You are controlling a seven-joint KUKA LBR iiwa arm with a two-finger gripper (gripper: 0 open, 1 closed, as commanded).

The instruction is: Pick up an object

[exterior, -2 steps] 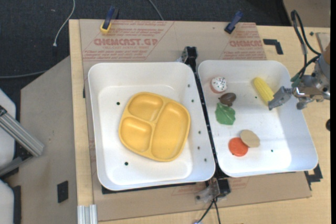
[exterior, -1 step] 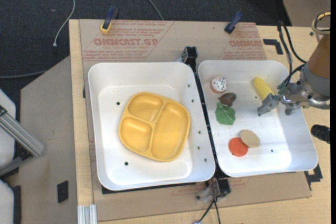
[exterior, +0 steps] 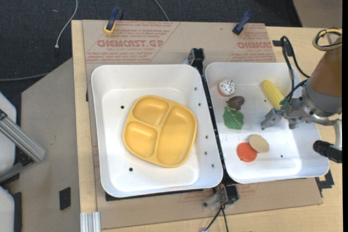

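Note:
The right bin [exterior: 283, 168] holds several small items. A yellow corn cob [exterior: 272, 93] lies toward the back, with a white spotted ball [exterior: 227, 87], a brown piece [exterior: 235, 101] and a green piece [exterior: 234, 118] on the left. A red tomato [exterior: 246, 152] touches a tan round piece [exterior: 260, 143] near the front. My gripper [exterior: 280, 120] hangs over the bin's right half, just in front of the corn and right of the green piece. It is open, with nothing between its fingers [exterior: 269, 119].
The left bin [exterior: 109, 171] carries a yellow divided plate [exterior: 160, 130]. The arm's orange band [exterior: 330, 74] and cables [exterior: 291, 65] rise over the right bin's far right edge. Bare bin floor lies between the tan piece and the right wall.

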